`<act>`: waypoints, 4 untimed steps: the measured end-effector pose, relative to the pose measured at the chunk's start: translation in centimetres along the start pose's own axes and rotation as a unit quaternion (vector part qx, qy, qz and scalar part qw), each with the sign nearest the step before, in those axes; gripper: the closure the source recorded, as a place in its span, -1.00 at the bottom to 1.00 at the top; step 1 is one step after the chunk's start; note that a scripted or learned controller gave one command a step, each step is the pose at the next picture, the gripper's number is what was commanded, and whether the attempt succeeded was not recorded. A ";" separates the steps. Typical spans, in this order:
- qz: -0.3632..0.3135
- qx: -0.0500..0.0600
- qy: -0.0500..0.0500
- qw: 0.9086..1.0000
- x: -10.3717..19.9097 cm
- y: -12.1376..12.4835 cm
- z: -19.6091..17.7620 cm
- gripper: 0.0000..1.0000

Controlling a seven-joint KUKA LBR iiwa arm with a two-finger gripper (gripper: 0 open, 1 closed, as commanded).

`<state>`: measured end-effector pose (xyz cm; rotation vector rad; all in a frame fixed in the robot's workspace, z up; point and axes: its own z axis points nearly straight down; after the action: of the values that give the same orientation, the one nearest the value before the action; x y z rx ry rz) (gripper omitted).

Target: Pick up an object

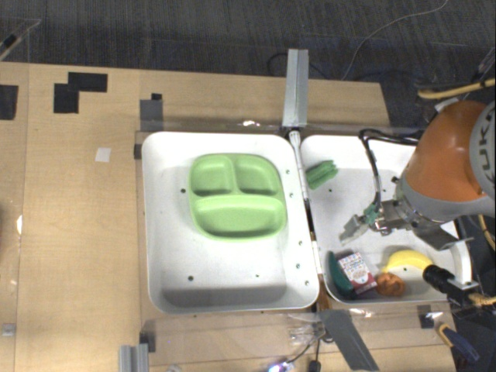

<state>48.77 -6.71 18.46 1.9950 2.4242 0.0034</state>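
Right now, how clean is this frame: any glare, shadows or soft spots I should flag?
Camera view: even light, no strong glare; the white left bin stays readable, with a soft shadow along its near wall. The green tray is crisp. The gripper and the items beside the banana are small and soft, so finger detail is unclear.

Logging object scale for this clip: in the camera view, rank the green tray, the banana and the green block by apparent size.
1. Green tray, by far the largest.
2. Banana.
3. Green block, only slightly smaller than the banana; the banana is partly hidden, so this order is unsure.
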 end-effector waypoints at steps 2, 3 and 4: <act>-0.132 -0.005 -0.002 0.991 -5.3 2.9 9.3 -1.00; -0.135 -0.007 -0.003 0.991 -5.3 2.8 9.3 -1.00; 0.073 -0.001 -0.001 0.997 -0.5 5.9 -0.1 -1.00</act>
<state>54.63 -6.12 18.55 2.1658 2.2708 0.0042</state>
